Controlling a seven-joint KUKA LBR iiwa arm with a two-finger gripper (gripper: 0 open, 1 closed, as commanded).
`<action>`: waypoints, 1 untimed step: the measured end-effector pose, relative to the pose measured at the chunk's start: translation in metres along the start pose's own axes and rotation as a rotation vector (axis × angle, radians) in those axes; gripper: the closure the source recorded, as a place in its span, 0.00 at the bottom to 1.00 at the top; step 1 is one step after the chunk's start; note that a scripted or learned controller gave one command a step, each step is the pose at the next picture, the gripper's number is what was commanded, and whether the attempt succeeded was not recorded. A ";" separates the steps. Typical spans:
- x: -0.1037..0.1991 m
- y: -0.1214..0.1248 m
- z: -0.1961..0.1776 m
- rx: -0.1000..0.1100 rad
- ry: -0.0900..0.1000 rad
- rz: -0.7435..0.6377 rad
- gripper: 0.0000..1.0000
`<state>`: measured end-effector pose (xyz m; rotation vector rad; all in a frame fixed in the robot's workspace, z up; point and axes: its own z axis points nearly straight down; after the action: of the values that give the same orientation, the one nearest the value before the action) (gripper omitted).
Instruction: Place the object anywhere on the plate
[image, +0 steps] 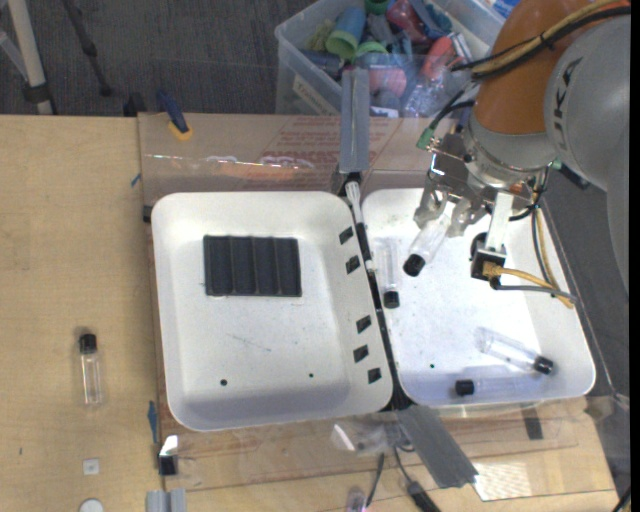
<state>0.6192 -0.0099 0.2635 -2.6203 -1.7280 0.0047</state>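
I am pinching the clear vial (422, 247) by its upper end, and it is hanging slantwise out of my gripper (441, 222), its black cap pointing down and toward the black ribbed plate (252, 266). The fingers are pressing together on the glass. The grip looks shallow to me, near the tip of the tube rather than its middle. The vial is riding above the floor of the right bin (570, 330), on the far side of the dividing rim from the plate, so the plate is lying well off to the camera view's left of my claw and slightly nearer the camera. That is the relation I am weighing: the carry has to run straight across the rim toward the plate, and the vial's long axis is already leaning roughly along that line, cap leading. The plate is sitting flat in the left bin (180, 215), its ribs running across my path. Beyond the plate on my side, a second vial (385, 272) is lying just past the rim, and a third vial (512, 352) is lying further off still. On the plate's opposite side, out on the wooden bench, another small vial (90, 366) is lying well apart.
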 end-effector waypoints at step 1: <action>-0.023 -0.119 0.009 0.000 0.000 0.121 1.00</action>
<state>0.5012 0.0161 0.2550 -2.7198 -1.5668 0.0050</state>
